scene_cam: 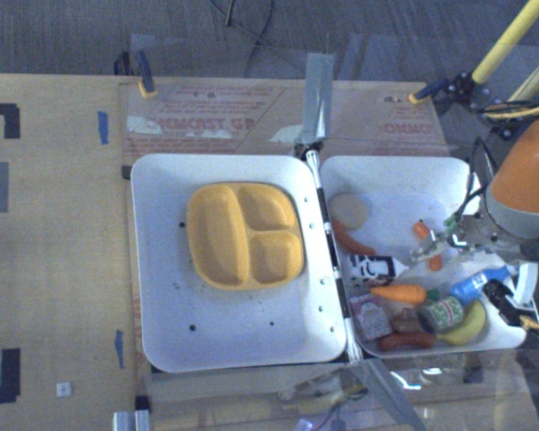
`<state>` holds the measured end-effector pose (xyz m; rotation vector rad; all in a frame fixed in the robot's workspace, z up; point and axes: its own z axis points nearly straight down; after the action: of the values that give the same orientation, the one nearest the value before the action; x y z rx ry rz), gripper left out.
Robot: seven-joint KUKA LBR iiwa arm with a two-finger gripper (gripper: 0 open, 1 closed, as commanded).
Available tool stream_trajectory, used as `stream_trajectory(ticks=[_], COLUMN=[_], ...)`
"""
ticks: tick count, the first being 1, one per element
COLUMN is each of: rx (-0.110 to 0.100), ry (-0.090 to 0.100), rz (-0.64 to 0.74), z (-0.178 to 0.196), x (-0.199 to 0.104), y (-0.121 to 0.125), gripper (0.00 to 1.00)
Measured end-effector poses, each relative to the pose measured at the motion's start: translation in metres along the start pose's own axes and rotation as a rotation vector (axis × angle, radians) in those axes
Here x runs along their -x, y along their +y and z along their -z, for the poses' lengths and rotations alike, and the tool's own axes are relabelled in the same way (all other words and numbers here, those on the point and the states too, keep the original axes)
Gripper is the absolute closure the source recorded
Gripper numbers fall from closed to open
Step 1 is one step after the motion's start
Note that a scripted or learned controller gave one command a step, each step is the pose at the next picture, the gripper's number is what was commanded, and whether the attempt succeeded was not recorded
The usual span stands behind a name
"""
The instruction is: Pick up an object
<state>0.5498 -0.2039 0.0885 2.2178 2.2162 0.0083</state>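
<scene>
Premises present as a robotics test laboratory, not a domestic or retail setting. Evidence: a plywood bench (54, 241) marked with black corner brackets (4, 119) and blue tape tabs (102, 126), flattened cardboard (216, 119) along its far edge, and two white bins (162, 330) butted together. Loose cables (238, 7) trail over grey carpet (386, 16) beyond the far edge.

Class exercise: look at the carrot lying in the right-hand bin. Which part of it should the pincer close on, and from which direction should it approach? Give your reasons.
Grip the carrot across its thick middle, coming straight down from above. It lies flat with its long axis running left to right, so the pincer would probably do best closing across its narrow width. The far side has bare bin floor, but a green-labelled can and other items crowd its near side, so a sideways approach looks risky.
</scene>
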Motion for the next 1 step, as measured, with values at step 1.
stream_trajectory(ticks=[1], rx=[0.005], ry=[-0.006], rz=[-0.002], z=[0.0113], x=[0.0024], y=[0.0011], gripper=[1.0])
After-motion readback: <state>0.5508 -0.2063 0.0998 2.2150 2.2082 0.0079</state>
